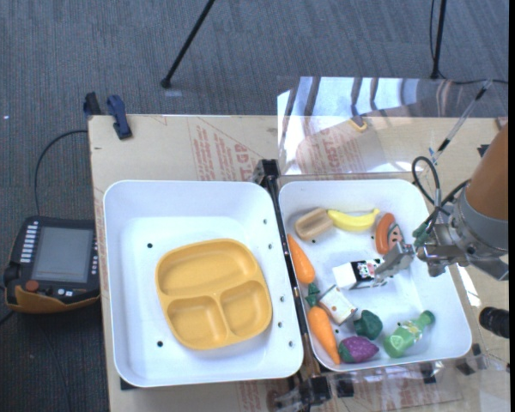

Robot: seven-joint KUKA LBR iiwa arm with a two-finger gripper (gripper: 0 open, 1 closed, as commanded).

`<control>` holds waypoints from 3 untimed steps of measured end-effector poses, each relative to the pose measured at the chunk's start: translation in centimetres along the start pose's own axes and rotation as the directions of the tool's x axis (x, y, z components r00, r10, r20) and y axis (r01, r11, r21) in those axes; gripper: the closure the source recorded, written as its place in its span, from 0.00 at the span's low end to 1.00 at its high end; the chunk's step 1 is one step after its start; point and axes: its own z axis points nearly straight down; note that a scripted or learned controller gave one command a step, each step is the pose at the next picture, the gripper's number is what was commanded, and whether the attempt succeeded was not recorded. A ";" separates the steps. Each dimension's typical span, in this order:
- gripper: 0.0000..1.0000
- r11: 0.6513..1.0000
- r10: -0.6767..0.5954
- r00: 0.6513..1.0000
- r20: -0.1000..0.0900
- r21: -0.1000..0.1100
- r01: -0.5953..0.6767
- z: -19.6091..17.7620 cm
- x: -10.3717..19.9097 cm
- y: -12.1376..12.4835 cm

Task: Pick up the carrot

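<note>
From the camera view, you have the pincer (393, 263) low over the middle of the right bin (451, 303), reaching in from the right. Its fingers look slightly parted with nothing between them, so read it as open and empty, though the detail is small.

There are two carrot-shaped pieces along the bin's left wall. One carrot (301, 261) lies just beside the wall, tip toward the far side. The second carrot (323, 333) lies nearer the front corner, leaves (313, 295) pointing up the bin. The pincer is apart from both, stopped short to their right, probably because it is travelling toward that wall.

A small white and black box (357, 273) sits touching or just under the fingertips. A white block (336, 303) lies just beside the second carrot. Either could get nudged on approach. Around them:
- bread roll (312, 223)
- banana (354, 220)
- green item (366, 324)
- purple item (358, 348)
- green bottle (408, 336)

The left bin (124, 230) holds a yellow divided plate (213, 292), well clear on the desk (189, 148).
</note>
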 end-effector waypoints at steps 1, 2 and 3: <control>0.00 0.980 -0.200 0.980 0.000 0.005 0.200 7.4 6.7 -0.5; 0.00 0.889 -0.458 0.889 0.000 0.004 0.458 7.3 10.2 -0.4; 0.00 0.496 -0.868 0.496 -0.001 0.004 0.868 7.3 13.9 -0.3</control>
